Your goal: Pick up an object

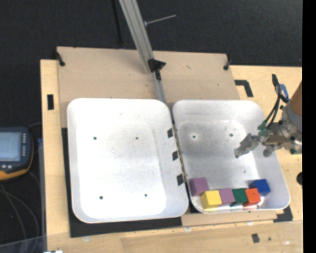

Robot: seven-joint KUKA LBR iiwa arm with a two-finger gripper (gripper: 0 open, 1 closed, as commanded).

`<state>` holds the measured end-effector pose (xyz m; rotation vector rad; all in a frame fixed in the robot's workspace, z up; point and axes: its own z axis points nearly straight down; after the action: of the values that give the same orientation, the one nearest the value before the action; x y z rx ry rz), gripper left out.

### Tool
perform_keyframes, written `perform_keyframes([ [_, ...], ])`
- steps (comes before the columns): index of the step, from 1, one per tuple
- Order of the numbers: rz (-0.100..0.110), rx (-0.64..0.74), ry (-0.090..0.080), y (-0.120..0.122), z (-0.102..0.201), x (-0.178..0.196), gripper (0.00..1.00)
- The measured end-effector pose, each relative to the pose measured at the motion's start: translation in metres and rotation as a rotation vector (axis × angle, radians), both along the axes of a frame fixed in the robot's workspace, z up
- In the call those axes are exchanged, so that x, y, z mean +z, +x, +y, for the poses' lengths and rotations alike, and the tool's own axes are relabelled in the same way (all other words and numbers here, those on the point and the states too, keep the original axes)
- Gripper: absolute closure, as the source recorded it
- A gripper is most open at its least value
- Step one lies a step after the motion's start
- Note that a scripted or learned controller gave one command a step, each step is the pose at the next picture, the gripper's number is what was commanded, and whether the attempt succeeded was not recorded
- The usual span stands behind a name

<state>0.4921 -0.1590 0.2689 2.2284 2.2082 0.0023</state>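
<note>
Item: grey two-finger pincer [248, 144] hovering over the right shallow white plastic bin [216, 115], approach step in hand.

Detail: nothing is sitting between its fingers; how far they are parting cannot be told. Candidate objects are lying clustered along the bin's near edge: purple cube [199, 185], yellow cube [211, 198], mauve cube [226, 195], green cube [239, 195], orange cube [252, 196], blue cube [260, 186]. Judged next: travelling nearward and descending over one cube, the crowding calling for careful alignment.
</note>
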Motion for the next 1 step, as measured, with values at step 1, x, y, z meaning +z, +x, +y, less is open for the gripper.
perform_keyframes([
  [1, 0.007, 0.008, 0.001, 0.0173, -0.0145, -0.0459, 0.00],
])
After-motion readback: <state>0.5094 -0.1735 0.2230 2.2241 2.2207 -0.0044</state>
